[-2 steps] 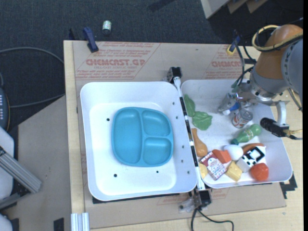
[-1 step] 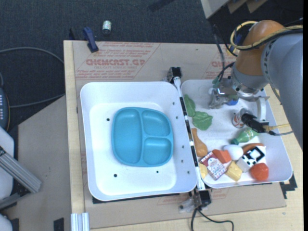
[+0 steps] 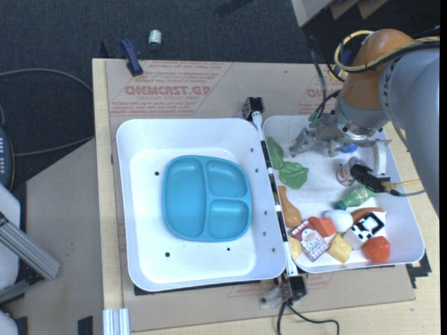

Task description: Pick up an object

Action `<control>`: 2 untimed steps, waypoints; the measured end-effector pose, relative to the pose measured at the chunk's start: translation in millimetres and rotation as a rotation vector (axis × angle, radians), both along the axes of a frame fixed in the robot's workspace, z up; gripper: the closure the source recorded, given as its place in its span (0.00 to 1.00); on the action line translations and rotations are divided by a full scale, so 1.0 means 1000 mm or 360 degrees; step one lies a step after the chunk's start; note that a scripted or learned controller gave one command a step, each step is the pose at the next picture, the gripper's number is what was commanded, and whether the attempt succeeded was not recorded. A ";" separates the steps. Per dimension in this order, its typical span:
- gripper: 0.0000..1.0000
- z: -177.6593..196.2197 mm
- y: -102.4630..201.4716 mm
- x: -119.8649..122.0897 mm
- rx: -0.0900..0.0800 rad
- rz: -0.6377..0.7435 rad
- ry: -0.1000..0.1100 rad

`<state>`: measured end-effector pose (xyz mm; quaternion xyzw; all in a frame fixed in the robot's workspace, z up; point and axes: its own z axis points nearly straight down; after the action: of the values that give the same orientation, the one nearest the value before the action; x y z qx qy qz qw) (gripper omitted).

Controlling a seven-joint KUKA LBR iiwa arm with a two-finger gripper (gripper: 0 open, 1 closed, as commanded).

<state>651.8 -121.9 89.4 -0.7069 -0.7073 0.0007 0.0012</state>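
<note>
So the arm [image 3: 391,68] comes in from the right with its orange band up top, and its pincer [image 3: 328,139] sits low over the far end of the right bin [image 3: 412,253], up near the back wall. Honestly I can't tell whether it's spread or closed from this angle, the wrist blocks too much, and I don't see anything caught in it. All the loose stuff is in that right bin: a green leafy piece [image 3: 290,173] near the left wall just in front of the pincer, an orange carrot-looking thing [image 3: 288,208] lying along that same wall, then a pile at the near end with a little red and white carton [image 3: 311,243], a yellow wedge [image 3: 340,248], a white egg-ish lump [image 3: 341,220], a black and white patterned block [image 3: 368,225] and a red tomato-like ball [image 3: 377,248] in the corner. There's also a small green item [image 3: 355,197] between the pile and the arm. The left bin [image 3: 133,187] just has a blue divided plate [image 3: 207,197] lying flat in the middle. Both bins sit side by side, touching, on the table [image 3: 181,89], which is covered in printed cardboard.
</note>
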 end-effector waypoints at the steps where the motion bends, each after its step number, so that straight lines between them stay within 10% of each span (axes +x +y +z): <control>1: 0.00 -0.005 -0.048 -0.040 -0.0001 -0.0001 -0.0002; 2: 0.00 -0.009 -0.019 0.008 -0.0001 -0.0013 0.0044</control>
<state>659.6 -140.6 80.5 -0.7096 -0.7044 0.0106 0.0108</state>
